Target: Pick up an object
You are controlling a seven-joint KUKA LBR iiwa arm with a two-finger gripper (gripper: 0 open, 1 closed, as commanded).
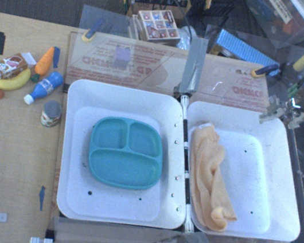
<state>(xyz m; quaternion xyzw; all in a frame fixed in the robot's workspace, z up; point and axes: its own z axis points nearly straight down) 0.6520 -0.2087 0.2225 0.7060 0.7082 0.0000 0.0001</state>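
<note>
left bin (pixel 79 105): teal tray (pixel 126 152) lies flat near the middle, three compartments, nothing in them. right bin (pixel 269 185): tan cloth (pixel 211 178) lies crumpled along the left wall, running from the upper left corner toward the lower edge, its left side against the wall next to the divider.

gripper (pixel 285 109) sits at the upper right corner of the right bin, over or just outside the rim, well apart from the cloth and farther still from the tray. metal parts there are small and glare-lit; cannot tell how the hand is set. nothing visibly between them.

progress: nothing lifted. both candidate objects rest on their bin floors, untouched as far as can be seen. the whole pick is left: choose a target, move over it, descend, close, raise.

judgement: cloth is the nearer target and soft enough to pinch at a fold; its position against the wall may crowd one finger. tray is flat and wide with a low rim, likely harder to grasp from above.

off-bench clutter on the left table: banana (pixel 9 81), carrot (pixel 46 60), bottle (pixel 44 87), can (pixel 51 113). not in reach of this setup, by the look of it.
</note>
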